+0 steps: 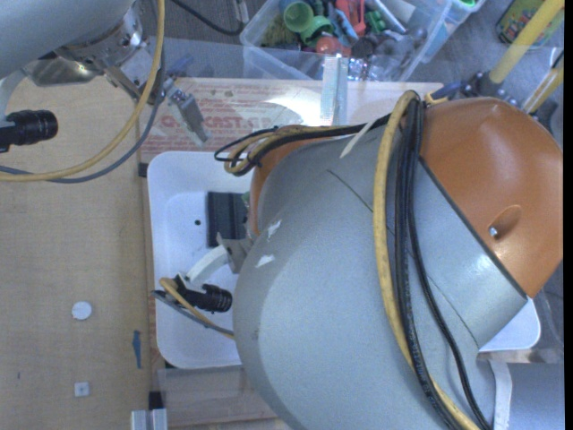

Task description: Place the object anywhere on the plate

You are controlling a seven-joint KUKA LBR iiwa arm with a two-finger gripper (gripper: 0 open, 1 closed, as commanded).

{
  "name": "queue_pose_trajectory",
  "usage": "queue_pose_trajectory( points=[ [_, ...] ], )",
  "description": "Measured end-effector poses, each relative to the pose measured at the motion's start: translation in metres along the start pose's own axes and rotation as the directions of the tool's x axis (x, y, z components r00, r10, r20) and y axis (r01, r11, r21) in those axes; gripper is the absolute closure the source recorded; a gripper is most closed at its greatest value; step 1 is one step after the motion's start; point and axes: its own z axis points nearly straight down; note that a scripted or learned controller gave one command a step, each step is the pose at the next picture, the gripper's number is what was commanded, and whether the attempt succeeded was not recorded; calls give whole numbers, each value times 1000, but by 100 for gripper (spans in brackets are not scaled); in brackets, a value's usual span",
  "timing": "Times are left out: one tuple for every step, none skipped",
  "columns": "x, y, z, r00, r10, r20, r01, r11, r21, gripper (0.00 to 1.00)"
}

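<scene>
Fingers apart or together, I cannot tell: the grey and orange arm [376,285] lies over them and over most of the white bin [166,240] it reaches into. Close beside where the fingers must be, just clear of the arm's edge, a flat black slab [224,215] sits in that bin. I take it to be the task's object, though it may be part of the tool. Whether anything grips it is hidden. The pale rounded floor on the slab's side away from the fingers could be the plate or only the bin's bottom; I cannot say which. Beyond the bin from the fingers lies a printed cardboard sheet [260,106], and farther off again a clear tub of toys [358,16]. As a judgement, the arm is down at the working spot, either taking hold or setting down. Nothing shows the object resting free on a plate, so the placing should be counted as not yet confirmed, with the release and the lift clear left to do.
</scene>
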Motion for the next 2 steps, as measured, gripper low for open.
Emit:
queue_pose_trajectory(
  points=[
    [63,-12,11,994,111,0,-111,994,-4,100],
    [8,-31,10,1000,-6,3,6,1000,-4,100]
  ],
)
